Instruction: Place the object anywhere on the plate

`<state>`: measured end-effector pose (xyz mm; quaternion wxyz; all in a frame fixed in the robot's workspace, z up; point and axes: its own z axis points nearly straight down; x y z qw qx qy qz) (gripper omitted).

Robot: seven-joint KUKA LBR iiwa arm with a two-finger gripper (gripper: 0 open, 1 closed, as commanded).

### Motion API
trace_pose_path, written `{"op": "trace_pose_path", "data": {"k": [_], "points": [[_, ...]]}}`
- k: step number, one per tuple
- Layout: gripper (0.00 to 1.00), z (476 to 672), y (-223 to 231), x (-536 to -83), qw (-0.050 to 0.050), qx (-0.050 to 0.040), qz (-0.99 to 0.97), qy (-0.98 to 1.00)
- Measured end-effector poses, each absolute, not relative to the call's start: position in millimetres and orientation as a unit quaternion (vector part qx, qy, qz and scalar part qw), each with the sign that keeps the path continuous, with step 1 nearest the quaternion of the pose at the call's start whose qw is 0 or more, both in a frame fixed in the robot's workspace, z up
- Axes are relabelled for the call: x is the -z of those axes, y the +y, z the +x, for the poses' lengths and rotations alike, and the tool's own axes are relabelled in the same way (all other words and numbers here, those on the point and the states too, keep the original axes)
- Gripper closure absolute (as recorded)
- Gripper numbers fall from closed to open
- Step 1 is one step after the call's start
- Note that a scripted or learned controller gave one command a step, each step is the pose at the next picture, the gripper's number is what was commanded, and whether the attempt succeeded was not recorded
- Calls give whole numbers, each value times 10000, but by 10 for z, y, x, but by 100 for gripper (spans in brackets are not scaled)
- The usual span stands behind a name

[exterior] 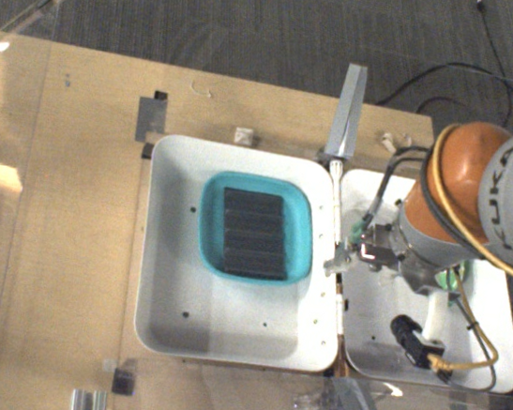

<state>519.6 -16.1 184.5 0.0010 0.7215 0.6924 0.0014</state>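
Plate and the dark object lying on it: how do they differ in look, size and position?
The plate is teal with rounded corners; the dark object is near-black, rectangular and ribbed across. The plate is the larger: its rim shows all round the dark object. The plate sits on the floor of the left bin, while the dark object rests on the plate. Both lie flat in that bin.

Teal plate (302, 234) in left bin (168, 263), dark ridged block (252, 235) lying on it; arm (485, 194) over right bin (371, 331)
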Motion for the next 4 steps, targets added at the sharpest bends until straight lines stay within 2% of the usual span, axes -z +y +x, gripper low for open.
{"op": "trace_pose_path", "data": {"k": [1,2,3,4], "points": [[0,5685,-672,-1874,16,-14,7197,6943],[0,5210,-264,-2084,10,-18,7489,6626],[0,5547,-472,-2317,17,-16,7467,6651],[0,5269,23,-2577,13,-21,7793,6266]]}}
